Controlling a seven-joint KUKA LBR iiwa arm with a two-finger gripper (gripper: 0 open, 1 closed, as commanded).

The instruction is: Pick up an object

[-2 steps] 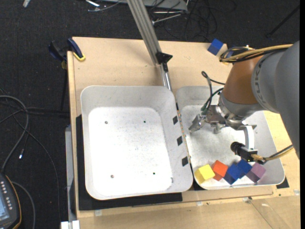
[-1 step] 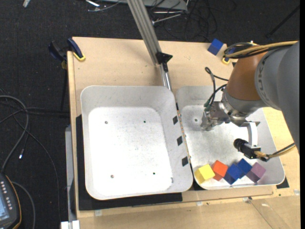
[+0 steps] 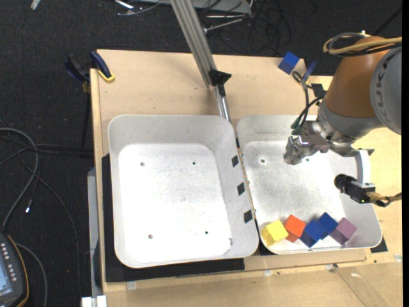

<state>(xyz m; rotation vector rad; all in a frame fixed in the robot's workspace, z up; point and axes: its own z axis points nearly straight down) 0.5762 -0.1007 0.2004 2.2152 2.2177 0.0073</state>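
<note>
One piece of lettering could be read: at the right edge of the frame, in its upper half, large dark letters ran down the grey casing of the arm [image 3: 390, 101], just beside the orange band. They looked like "KU", probably the start of the maker's name, with the rest cut off by the frame edge. At the lower left corner a handheld device [image 3: 9, 277] showed a lit screen with rows of small marks, too small to read. No labels, numbers or signs could be read on the two white bins [image 3: 121, 133], the coloured blocks [image 3: 310, 229] or the bench [image 3: 153, 85]
</note>
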